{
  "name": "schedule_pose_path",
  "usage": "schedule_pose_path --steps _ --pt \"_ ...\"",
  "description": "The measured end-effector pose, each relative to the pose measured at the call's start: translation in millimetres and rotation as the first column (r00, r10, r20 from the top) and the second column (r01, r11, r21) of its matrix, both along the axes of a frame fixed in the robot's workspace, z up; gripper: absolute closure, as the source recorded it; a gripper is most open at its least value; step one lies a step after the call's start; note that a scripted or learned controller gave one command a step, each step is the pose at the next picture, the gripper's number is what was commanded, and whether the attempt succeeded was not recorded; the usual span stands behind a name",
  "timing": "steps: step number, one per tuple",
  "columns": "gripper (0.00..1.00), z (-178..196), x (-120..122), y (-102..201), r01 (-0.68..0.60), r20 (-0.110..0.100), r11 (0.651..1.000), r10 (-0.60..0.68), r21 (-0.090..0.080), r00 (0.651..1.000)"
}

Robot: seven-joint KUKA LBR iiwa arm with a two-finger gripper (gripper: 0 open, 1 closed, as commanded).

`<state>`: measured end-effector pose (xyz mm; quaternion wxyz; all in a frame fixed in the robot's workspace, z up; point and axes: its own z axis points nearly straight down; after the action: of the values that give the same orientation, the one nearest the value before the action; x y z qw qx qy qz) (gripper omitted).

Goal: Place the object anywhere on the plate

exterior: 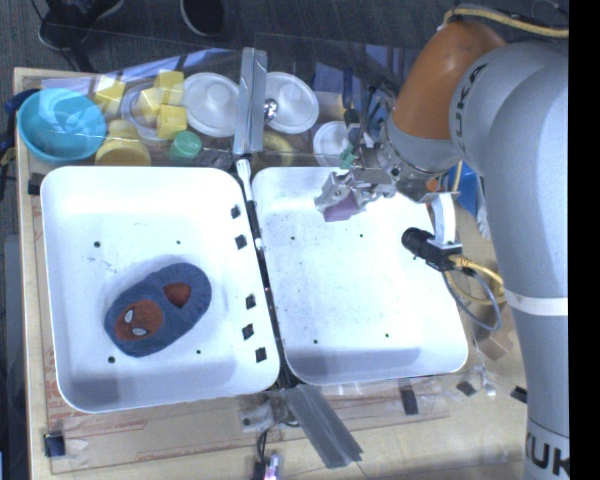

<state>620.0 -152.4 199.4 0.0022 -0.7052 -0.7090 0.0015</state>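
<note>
**Purple Piece Gripped Over Right Bin**

Two shallow white bins: right (380,308) speckled; left (90,248) holding an oval blue plate (158,308), two reddish lumps on it. Gripper (352,190) clenched on a small purple object (337,205) above right bin's far edge.

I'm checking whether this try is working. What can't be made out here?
- Whether the gripper holds the purple object: the wrist covers the jaws in the camera view.
- What the purple object is: too small, partly covered.
- Items on the blue plate: too small to identify.
</note>
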Motion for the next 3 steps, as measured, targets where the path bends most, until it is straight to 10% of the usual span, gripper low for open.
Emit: schedule_pose_path --steps 1,2,3 --pt "1.00 -30.2 -52.8 -17.3 -0.177 0.000 0.984 0.177 0.001 0.984" --pt "1.00 -63.2 1.6 -54.1 -0.216 0.002 0.976 0.216 0.000 0.976" --pt "1.00 -78.0 5.1 -54.6 -0.332 0.002 0.943 0.332 0.002 0.943"
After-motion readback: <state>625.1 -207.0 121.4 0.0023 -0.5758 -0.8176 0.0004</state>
